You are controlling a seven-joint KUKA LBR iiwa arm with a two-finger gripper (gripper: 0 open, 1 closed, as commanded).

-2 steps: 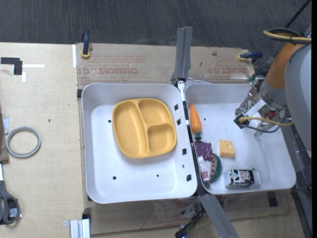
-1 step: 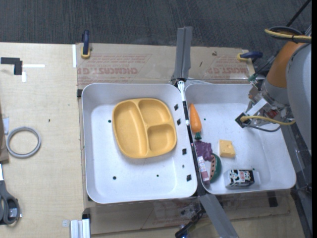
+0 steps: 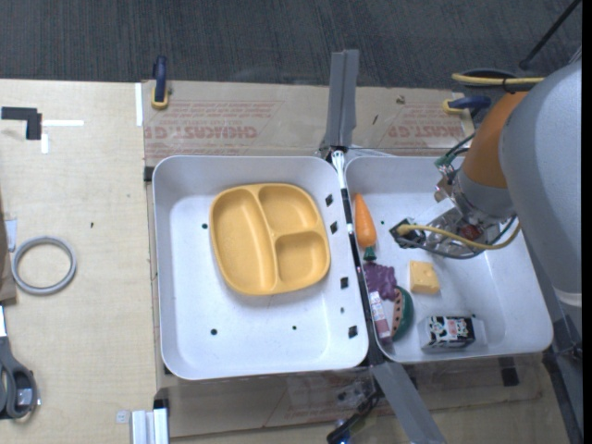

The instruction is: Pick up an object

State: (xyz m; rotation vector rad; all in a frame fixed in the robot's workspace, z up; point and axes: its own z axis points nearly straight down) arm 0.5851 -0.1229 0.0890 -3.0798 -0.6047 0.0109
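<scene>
So the gripper (image 3: 451,228) sits over the far part of the right bin (image 3: 518,326), tucked under the wrist. I honestly can't tell if it's open or closed from this angle, and nothing I can see is held in it. All the candidates are in that bin: a carrot (image 3: 364,222) along the left wall, grapes (image 3: 378,277) just near of it, a watermelon slice (image 3: 400,311) touching the grapes down by the divider, a cheese (image 3: 425,277) cube a bit right of the grapes, and a carton (image 3: 450,331) close to the near wall. My guess is the cheese is the easiest target since it's nearest the gripper and stands apart from the rest. The main risk I see is coming straight down from here, because the patch of floor right below looks bare (so it would close on air). The carrot looks dodgy too. It's jammed against the wall, so one side of the grasp would likely hit the rim or just roll it. The grapes and watermelon are bunched together, so a grab there could drag both or squirt one out. The plate (image 3: 270,239) in the left bin (image 3: 185,326) is wide and flat, and probably hopeless for this gripper anyway.
</scene>
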